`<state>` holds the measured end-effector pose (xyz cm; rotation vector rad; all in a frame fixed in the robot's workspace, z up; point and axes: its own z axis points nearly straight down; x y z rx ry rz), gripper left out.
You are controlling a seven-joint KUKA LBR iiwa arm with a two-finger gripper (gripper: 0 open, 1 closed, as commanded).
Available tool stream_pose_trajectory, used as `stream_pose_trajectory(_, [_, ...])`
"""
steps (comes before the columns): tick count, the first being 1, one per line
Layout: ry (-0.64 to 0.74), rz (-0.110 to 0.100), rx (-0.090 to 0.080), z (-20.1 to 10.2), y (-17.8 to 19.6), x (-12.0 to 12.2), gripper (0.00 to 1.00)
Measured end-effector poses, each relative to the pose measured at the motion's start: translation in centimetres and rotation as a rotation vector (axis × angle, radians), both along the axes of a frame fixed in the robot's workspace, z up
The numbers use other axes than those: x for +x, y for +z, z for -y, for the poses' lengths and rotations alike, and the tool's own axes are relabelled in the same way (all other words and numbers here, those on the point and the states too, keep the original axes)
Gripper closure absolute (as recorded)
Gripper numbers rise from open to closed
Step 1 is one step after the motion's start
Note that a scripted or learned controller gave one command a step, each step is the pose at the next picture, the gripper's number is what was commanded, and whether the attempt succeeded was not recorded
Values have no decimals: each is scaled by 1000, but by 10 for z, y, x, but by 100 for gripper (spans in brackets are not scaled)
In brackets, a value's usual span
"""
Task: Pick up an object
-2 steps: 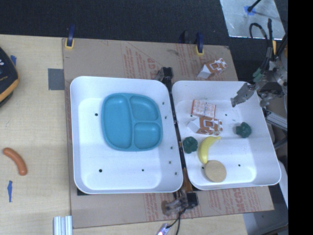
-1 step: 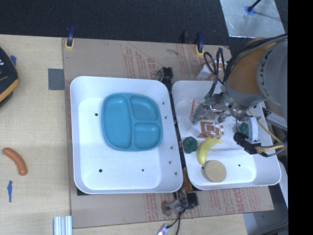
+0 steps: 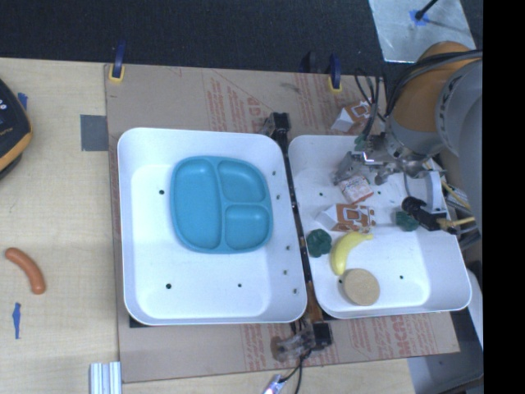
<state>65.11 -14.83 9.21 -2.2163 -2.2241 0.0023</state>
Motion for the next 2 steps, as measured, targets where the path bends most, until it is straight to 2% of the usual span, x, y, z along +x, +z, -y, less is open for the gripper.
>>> stream_pose_trajectory(2, [1, -1, 1, -9, 0, 5, 0])
